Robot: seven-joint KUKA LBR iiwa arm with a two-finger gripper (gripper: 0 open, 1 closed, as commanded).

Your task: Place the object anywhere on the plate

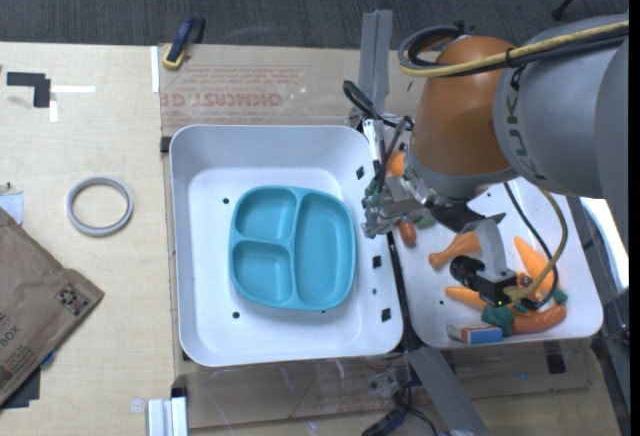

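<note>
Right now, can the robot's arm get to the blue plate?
Probably yes. The blue plate lies open in the left bin with nothing on it, and the arm already hangs over the divider just beside it, so little seems to block the way.

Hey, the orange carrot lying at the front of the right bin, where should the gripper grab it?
Grip the carrot across its middle, from straight above. It lies flat and long, roughly left to right, so fingers should close across its narrow width. Other toys crowd it closely, so expect tight clearance.
</note>
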